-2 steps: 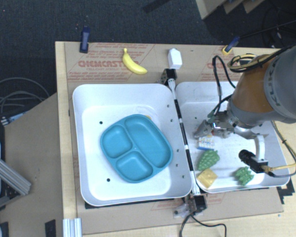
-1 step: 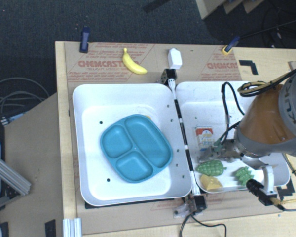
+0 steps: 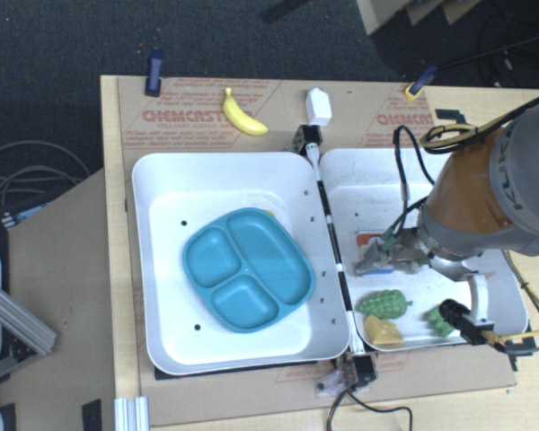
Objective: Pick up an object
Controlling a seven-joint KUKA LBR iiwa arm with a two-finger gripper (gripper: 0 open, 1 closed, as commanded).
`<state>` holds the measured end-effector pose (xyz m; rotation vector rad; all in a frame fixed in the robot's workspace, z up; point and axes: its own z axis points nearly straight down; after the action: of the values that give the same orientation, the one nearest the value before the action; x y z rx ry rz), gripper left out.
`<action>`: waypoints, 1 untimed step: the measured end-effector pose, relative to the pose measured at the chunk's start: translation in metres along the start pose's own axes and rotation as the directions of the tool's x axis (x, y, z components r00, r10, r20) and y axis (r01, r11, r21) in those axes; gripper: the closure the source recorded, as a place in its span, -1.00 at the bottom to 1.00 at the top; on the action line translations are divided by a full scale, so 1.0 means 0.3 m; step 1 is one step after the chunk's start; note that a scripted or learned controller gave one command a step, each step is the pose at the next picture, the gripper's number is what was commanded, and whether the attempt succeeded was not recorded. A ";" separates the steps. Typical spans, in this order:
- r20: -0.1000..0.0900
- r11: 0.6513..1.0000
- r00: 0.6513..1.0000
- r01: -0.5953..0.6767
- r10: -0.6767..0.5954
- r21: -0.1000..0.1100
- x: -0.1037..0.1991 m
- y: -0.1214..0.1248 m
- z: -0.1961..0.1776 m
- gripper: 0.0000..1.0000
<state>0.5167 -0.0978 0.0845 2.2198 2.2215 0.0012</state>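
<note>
Here, the right bin (image 3: 377, 173) holds a bumpy green object (image 3: 384, 303), a yellow wedge (image 3: 384, 332) just below it, a small green piece (image 3: 441, 325) and a red item (image 3: 366, 239) partly hidden by the gripper (image 3: 377, 257). Whether the gripper grasps anything cannot be told; the arm (image 3: 472, 196) covers much of the bin. The left bin (image 3: 157, 241) carries a blue divided plate (image 3: 245, 268); a banana (image 3: 242, 116) lies on the bench beyond
</note>
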 end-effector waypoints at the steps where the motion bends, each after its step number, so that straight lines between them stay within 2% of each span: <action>1: 0.000 1.000 1.000 0.000 0.000 0.000 -0.009 0.199 -0.001 -1.00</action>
<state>0.5763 -0.1003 0.0848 2.2194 2.2211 0.0014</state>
